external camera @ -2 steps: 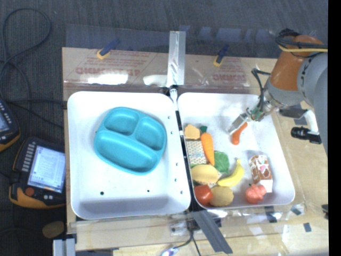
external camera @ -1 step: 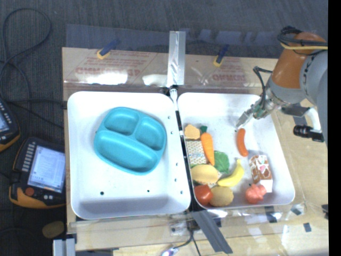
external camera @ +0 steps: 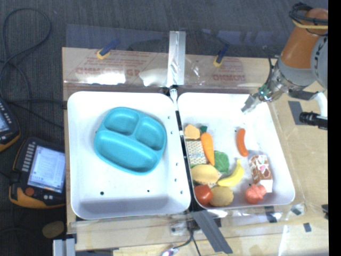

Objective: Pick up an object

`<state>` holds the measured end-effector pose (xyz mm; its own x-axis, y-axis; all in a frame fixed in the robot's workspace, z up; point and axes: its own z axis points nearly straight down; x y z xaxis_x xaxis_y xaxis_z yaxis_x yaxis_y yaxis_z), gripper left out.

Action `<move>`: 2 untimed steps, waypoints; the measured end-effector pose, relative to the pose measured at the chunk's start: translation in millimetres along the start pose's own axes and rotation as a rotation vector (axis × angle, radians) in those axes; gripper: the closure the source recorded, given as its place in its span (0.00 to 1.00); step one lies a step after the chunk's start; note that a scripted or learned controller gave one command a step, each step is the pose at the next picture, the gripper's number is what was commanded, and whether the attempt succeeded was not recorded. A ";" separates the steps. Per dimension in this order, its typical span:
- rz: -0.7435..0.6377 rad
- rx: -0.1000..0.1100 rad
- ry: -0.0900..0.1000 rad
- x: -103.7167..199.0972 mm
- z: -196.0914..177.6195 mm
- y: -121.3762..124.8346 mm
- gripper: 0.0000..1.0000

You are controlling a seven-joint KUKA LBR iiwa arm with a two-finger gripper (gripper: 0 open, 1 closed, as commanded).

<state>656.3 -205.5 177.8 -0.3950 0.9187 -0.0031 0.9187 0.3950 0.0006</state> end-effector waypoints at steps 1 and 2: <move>0.014 0.000 -0.001 -13.9 -171.4 -12.6 1.00; -0.143 0.000 -0.002 -22.0 -293.1 5.2 1.00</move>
